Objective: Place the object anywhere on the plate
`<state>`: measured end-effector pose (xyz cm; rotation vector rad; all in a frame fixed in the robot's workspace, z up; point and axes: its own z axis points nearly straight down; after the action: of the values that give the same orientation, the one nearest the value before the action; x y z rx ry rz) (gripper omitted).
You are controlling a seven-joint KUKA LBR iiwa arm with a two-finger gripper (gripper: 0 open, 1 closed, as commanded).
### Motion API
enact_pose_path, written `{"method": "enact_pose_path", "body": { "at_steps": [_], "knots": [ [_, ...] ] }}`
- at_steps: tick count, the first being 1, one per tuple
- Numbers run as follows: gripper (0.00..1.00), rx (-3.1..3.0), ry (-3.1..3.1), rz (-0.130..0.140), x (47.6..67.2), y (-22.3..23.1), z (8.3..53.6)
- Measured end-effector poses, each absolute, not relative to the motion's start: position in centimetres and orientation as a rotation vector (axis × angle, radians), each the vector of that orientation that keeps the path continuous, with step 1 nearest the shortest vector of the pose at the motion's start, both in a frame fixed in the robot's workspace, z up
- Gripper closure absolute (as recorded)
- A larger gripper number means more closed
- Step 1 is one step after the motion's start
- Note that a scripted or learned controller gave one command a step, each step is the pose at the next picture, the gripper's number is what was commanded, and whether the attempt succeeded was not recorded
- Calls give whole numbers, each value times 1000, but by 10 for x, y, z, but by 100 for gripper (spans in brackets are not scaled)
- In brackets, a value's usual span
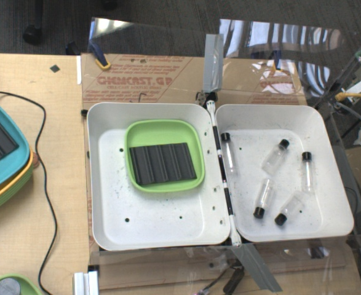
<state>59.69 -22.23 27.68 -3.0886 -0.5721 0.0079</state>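
A green square plate (134, 141) lies in the upper middle of the left white bin (106, 220). A black ribbed pad (165, 163) covers most of the plate's floor. Several clear tubes with black caps lie loose in the right white bin (334, 220). One tube (227, 154) rests along that bin's left wall. Another tube (275, 157) lies near the middle, and a third tube (306, 172) lies to its right. Two more lie toward the front, one tube (263, 196) beside another tube (291, 209).
A stack of teal, yellow and green dishes (5, 165) sits at the left edge of the wooden bench, with a black cable (45, 183) running past it. Cardboard (143, 75) and clear plastic sheets (278, 42) stand behind the bins. Metal gear (352, 91) crowds the right edge.
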Motion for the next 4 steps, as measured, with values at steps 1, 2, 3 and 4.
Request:
{"method": "enact_pose_path", "body": {
  "at_steps": [1,2,3,4],
  "knots": [
    [0,-3117,-373,10,591,-222,274],
    [0,-3124,-323,9,591,-222,256],
    [0,-3125,-316,10,585,-221,250],
    [0,-3125,-317,9,582,-221,249]
  ]
}}
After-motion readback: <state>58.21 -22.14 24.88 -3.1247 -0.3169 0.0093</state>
